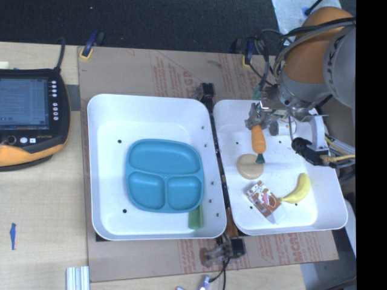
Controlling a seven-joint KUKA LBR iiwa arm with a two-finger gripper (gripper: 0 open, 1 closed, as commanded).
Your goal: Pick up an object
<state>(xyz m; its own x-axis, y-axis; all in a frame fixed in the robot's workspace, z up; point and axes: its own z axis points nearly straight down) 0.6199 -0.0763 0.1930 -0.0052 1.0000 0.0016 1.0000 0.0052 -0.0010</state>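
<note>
In the right bin (329, 219) lie an orange carrot (259, 140) with a green tip, a beige round piece (249, 166), a yellow banana (297, 190) and a red-and-white snack packet (263, 199). My gripper (264, 120) hangs over the far part of that bin, right at the carrot's upper end. The carrot points down toward the beige piece and its green tip touches it. The wrist hides how the gripper meets the carrot.
The left bin (106, 119) holds a blue divided plate (164, 175) and a green piece (195, 218) at its near right corner. A teach pendant (27, 116) lies at the bench's left. Cables run beside the arm at the right.
</note>
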